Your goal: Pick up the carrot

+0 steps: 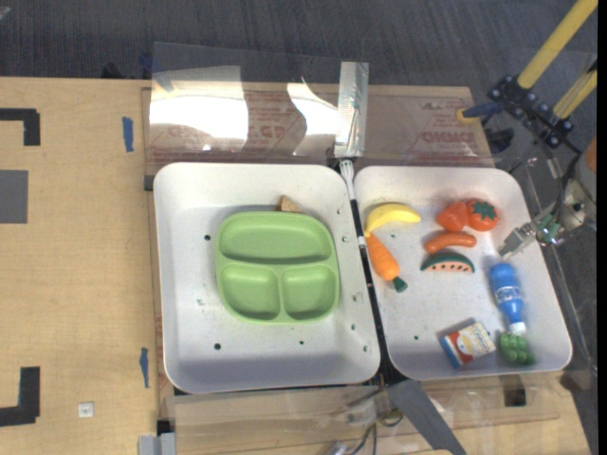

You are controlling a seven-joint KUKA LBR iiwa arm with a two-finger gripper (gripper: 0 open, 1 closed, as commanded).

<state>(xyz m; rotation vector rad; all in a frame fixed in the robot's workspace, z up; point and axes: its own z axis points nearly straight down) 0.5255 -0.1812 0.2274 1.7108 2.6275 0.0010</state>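
Note:
The carrot (383, 257) is orange with a green stub at its near end. It lies at a slant along the left wall of the right bin (417, 349), just below a yellow banana (390, 217). My gripper (524, 238) hangs over the right rim of that bin, well to the right of the carrot, with a sausage and a watermelon slice lying between them. Nothing is visibly in it.
The right bin also holds a red-orange tomato and pepper (468, 215), a sausage (449, 242), a watermelon slice (447, 264), a blue bottle (506, 292), a small can (468, 342) and broccoli (517, 349). A green divided plate (278, 264) sits in the left bin (180, 254).

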